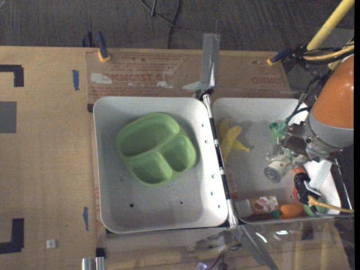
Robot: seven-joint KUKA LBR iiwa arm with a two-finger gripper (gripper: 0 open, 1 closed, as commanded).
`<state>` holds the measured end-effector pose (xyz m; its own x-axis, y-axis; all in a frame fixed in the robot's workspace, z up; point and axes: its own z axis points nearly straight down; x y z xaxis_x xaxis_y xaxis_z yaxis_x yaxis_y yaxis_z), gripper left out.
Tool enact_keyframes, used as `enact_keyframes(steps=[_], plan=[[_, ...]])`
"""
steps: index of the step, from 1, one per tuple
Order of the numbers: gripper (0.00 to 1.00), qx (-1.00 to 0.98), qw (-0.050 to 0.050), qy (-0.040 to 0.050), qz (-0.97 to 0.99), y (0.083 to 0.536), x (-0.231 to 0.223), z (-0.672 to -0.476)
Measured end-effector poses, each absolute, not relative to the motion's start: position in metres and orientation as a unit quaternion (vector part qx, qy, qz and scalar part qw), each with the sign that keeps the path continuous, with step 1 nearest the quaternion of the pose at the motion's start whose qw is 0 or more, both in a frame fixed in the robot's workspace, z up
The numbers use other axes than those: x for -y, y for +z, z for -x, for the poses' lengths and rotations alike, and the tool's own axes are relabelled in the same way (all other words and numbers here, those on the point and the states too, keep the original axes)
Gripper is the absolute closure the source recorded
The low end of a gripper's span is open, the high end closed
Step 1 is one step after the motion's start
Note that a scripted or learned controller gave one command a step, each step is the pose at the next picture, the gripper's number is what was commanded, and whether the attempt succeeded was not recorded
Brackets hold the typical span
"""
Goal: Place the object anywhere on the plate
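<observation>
From my seat I see the gripper hanging low over the right bin, and I cannot tell how it is set, because the wrist and the clutter under it hide that. The green plate lies in the left bin, well apart from the gripper and straight to its left across the divider between the bins; any carry has to go that way. The nearest loose thing is the yellow banana, lying between the gripper and the divider with its long axis running roughly up and down the view. I count one plate with three compartments, two bins, one banana, one flat packet by the near wall, and one orange piece just beside it.
</observation>
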<state>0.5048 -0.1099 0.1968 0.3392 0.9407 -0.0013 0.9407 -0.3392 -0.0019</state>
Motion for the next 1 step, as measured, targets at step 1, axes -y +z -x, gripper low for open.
enact_keyframes(steps=[1], plan=[[1.00, 0.631, 0.000, 0.0003, 0.776, 0.2557, 0.0272, -0.5186]])
